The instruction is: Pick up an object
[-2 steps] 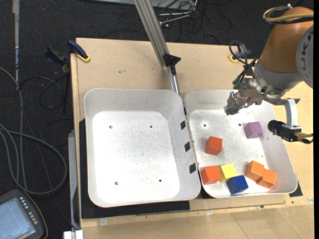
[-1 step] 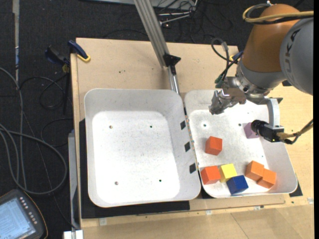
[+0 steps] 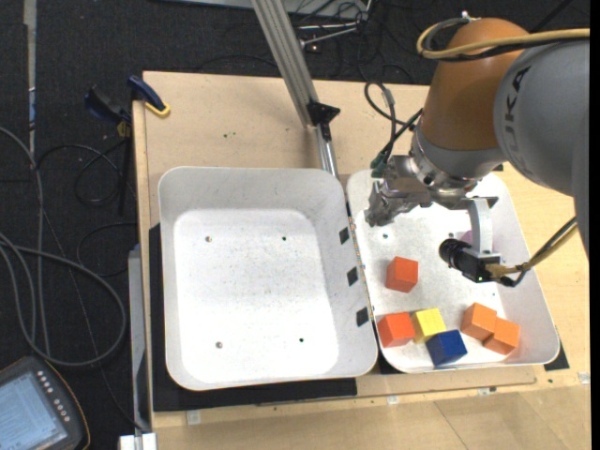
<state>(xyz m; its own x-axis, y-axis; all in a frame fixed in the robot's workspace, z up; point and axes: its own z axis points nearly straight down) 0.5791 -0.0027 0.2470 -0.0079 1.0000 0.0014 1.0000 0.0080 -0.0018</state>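
The arm (image 3: pixel 506 82) reaches in from the right over the right bin (image 3: pixel 534 293); its gripper (image 3: pixel 380 209) hangs above that bin's upper left part, near the wall shared with the left bin (image 3: pixel 187 251); the fingers point down and to the left, dark against the white floor, and whether they are wide or narrow cannot be told from here; nothing shows between them.

The blocks lie in the lower half of the right bin; one orange cube (image 3: pixel 402 274) sits alone near the middle, below the gripper and apart from it; along the near wall an orange block (image 3: pixel 397 328) touches a yellow cube (image 3: pixel 429 322), and a blue cube (image 3: pixel 447 347) sits just below and right of the yellow one, touching it; two more orange blocks (image 3: pixel 492 327) lie pressed together toward the lower right corner.

A black cable end (image 3: pixel 464 258) hangs from the wrist over the middle right of the bin; both bins rest on the bench (image 3: pixel 234 111), side by side and touching.
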